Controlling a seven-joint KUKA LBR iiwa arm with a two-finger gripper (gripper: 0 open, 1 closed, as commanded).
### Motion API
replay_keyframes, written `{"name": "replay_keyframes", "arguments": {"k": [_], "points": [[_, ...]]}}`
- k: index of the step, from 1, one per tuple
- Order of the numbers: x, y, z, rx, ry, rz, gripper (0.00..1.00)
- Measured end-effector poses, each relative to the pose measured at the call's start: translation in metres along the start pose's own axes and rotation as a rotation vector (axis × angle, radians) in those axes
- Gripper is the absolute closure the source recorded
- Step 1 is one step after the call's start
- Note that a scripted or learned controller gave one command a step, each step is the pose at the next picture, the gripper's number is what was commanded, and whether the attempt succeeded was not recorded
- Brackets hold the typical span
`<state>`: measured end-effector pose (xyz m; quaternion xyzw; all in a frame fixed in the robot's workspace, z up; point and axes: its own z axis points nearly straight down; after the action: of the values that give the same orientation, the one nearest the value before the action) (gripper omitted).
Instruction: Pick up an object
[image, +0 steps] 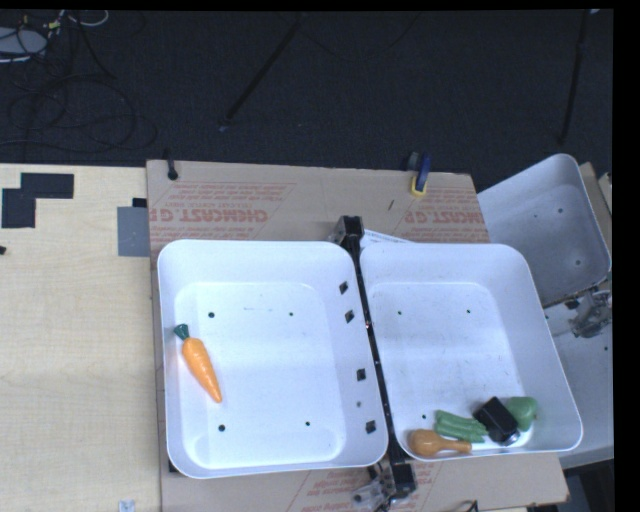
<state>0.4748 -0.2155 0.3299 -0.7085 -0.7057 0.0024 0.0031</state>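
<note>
Front edge: tan gourd-shaped toy (437, 443) at the right bin's (541, 300) near wall.
Left bin (166, 300): toy carrot (201, 369) alone by its left wall, green top pointing away.
Right bin, near corner: long green vegetable (459, 426) touching the gourd; black block (497, 420) beside it, resting against a rounded green piece (523, 408).
Gripper: wide or narrow, cannot tell.

Even, fairly bright light from above falls on the two shallow white plastic bins (262, 262), whose floors look washed out with soft grey shading along their inner walls. The pale wooden surface (70, 340) is evenly lit, while the background above stays nearly black. The whole picture is slightly soft and grainy.
</note>
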Motion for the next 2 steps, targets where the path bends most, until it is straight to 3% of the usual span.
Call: {"name": "replay_keyframes", "arguments": {"k": [2], "points": [[0.002,0.000,-0.072,-0.009,-0.002,-0.005,1.00]]}}
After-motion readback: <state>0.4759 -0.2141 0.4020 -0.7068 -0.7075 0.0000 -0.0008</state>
